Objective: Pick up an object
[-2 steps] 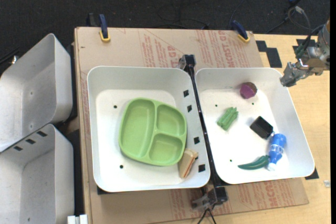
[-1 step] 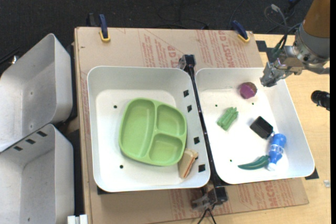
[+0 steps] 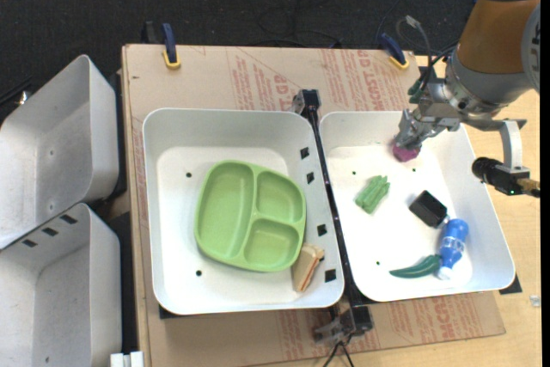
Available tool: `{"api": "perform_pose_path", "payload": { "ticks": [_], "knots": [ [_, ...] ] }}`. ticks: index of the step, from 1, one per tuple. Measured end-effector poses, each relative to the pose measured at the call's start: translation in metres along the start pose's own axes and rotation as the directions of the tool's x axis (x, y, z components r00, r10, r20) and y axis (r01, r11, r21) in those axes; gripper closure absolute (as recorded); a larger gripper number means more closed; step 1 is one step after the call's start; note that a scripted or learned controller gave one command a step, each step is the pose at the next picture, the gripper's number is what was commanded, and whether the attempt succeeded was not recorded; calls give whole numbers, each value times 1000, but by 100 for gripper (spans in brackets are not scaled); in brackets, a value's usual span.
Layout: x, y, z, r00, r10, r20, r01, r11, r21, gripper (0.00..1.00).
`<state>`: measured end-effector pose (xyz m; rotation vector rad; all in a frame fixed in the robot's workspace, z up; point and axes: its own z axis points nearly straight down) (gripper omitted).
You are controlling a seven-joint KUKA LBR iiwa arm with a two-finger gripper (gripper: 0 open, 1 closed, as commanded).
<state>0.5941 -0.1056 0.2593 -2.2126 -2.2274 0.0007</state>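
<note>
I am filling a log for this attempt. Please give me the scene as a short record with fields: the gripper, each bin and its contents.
gripper: low over the far part of the right bin, at the purple object; grasp not confirmed
right bin: purple object, green ridged piece, black block, blue bottle, dark green curved item
left bin: green divided plate, tan piece at the plate's near right edge

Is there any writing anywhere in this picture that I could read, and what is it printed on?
Red printing on the brown cardboard sheet under the two white bins: it repeats in several places, upside down or slanted, and is too blurred to read with confidence.
The green divided plate, the blue bottle and the small black block: no legible text.
</note>
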Motion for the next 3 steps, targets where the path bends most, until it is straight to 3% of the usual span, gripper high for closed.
{"api": "perform_pose_path", "payload": {
  "ticks": [1,2,3],
  "knots": [
    [50,9,7,1000,0,0,0,1000,-1,100],
    [102,-5,14,1000,-1,-1,1,1000,1,100],
    [165,-1,13,1000,-2,-1,2,1000,-2,100]
  ]
}}
